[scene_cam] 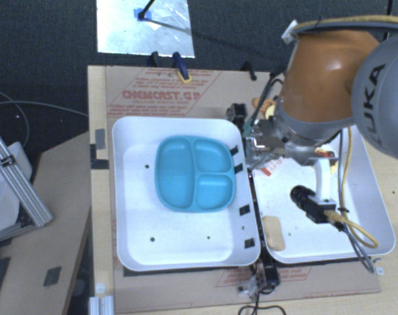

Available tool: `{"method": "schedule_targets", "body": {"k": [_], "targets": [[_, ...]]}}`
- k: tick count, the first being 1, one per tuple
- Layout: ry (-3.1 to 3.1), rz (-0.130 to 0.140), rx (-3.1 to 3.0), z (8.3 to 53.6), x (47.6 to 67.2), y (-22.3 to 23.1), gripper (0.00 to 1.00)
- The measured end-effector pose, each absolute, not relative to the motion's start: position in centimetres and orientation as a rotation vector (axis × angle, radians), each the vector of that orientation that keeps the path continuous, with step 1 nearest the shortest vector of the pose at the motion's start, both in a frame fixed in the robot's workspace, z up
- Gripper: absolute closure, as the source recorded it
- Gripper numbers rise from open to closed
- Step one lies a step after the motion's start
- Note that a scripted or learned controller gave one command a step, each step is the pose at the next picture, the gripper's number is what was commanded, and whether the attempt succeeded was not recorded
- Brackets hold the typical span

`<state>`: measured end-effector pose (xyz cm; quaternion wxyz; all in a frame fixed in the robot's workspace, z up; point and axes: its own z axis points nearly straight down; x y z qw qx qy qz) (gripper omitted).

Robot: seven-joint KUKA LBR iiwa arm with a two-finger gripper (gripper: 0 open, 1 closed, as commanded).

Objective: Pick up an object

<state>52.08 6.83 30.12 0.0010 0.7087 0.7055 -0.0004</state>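
"Blue plate (194,174), where does it lie?"

"Flat in the left bin (136,241), its three compartments facing up. Bare white floor shows all round it, with more on the near side than on the far side."

"And your gripper?"

"My gripper (256,149) hangs just right of the plate, over the seam where the two bins meet. It is close to the plate's right rim, but I cannot tell whether it touches. Clenched or released I cannot tell either, because my own arm (330,77) covers it from above."

"What else lies right of the plate?"

"A small red and white scrap (265,170) just beyond my gripper, too small to name, on the floor of the right bin (372,205). Right of the plate's near rim and closer to the camera lies a flat tan piece (273,232). It sits beside that bin's left wall, well apart from my gripper."
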Motion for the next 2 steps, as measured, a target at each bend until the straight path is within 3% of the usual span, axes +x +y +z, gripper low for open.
{"method": "schedule_targets", "body": {"k": [1, 2], "targets": [[2.222, 0.002, 2.22, 30.2, 52.0, 7.2, 0.0], [2.233, 0.004, 2.211, 31.0, 48.5, 13.1, 0.0]]}}
